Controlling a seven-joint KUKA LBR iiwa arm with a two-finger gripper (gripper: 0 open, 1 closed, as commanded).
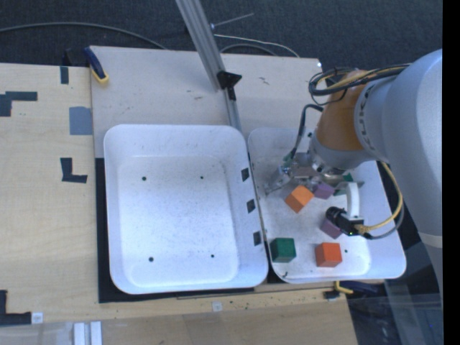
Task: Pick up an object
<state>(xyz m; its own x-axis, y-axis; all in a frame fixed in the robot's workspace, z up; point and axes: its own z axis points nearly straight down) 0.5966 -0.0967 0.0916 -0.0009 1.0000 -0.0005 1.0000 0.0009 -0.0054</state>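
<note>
An orange block (pixel 299 198) lies tilted just below the gripper (pixel 287 176); purple blocks (pixel 324 190) sit to its right; green cube (pixel 283 249) and red-orange cube (pixel 328 254) lie farther below.

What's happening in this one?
The arm reaches from the right into the right bin, its gripper low near the bin's upper left part. An orange block lies just below the gripper, a purple block beside it; whether anything is gripped can't be made out. Another purple block, a green block and a red-orange block lie loose nearer the front. The left bin sits alongside.
</note>
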